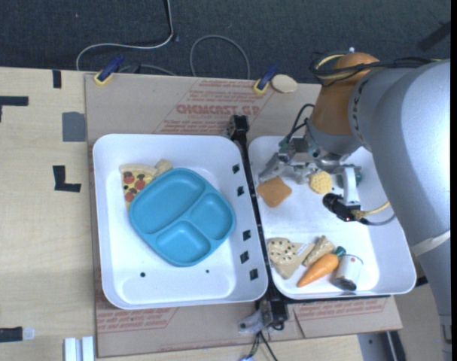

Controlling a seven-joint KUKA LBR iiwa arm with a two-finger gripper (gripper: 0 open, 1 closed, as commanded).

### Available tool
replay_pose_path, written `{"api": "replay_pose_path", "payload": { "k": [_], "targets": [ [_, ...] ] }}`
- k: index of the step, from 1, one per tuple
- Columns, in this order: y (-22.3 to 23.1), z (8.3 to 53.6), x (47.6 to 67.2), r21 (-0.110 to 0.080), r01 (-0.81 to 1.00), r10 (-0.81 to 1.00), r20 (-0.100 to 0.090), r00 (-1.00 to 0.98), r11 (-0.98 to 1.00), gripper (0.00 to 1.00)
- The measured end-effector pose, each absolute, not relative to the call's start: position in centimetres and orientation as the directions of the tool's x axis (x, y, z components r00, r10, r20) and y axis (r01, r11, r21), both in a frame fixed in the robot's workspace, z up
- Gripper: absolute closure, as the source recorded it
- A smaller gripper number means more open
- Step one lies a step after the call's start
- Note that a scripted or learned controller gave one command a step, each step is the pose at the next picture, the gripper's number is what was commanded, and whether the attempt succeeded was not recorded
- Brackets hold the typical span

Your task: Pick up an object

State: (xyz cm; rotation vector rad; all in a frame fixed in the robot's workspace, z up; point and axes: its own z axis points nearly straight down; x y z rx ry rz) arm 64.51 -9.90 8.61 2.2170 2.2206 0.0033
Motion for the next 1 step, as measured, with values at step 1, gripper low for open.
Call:
{"api": "replay_pose_path", "payload": {
  "k": [1],
  "targets": [
    [-9.58,8.66,62.42,0.005,1.0,1.0,-0.003,-0.001,0.001,0.0]
  ]
}}
